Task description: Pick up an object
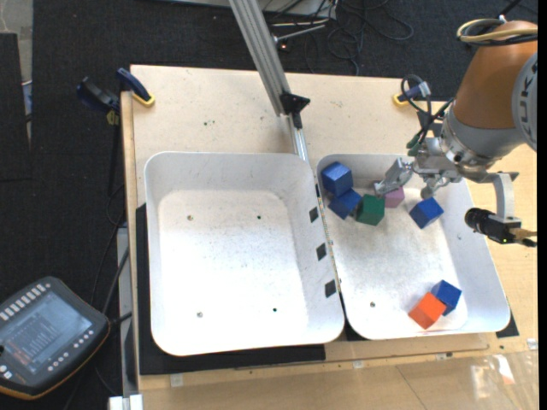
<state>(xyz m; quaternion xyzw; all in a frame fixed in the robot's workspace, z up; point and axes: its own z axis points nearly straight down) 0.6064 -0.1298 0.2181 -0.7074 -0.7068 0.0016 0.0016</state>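
- The tabletop (214, 101) is a pale board carrying two shallow white bins side by side, with a slanted metal pole crossing above their shared edge.
- The left bin (171, 173) sits at the left half of the board; nothing in it bears on the coming move.
- The right bin (479, 301) carries all the blocks. At its upper left corner lie two blue cubes (339, 188), one stacked or leaning on the other, touching a green cube (371, 210).
- Just right of the green cube is a small pink block (394, 197), pale and partly covered by the tool above it. It looks to me the likeliest target.
- The end effector (402, 174) hangs over that pink block, its metal tips pointing down and to the left. The pink block lies just below and slightly left of the tips, so a short drop seems all that is needed. Whether the tips stand wide or narrow I cannot tell, and nothing is visibly held.
- Right of and below the tool lies a tilted blue cube (426, 212), near but apart from it, a possible second choice.
- The crowding of green against pink could spoil a grasp.
- Well apart, at the bin's lower right, an orange cube (426, 312) touches another blue cube (445, 295).
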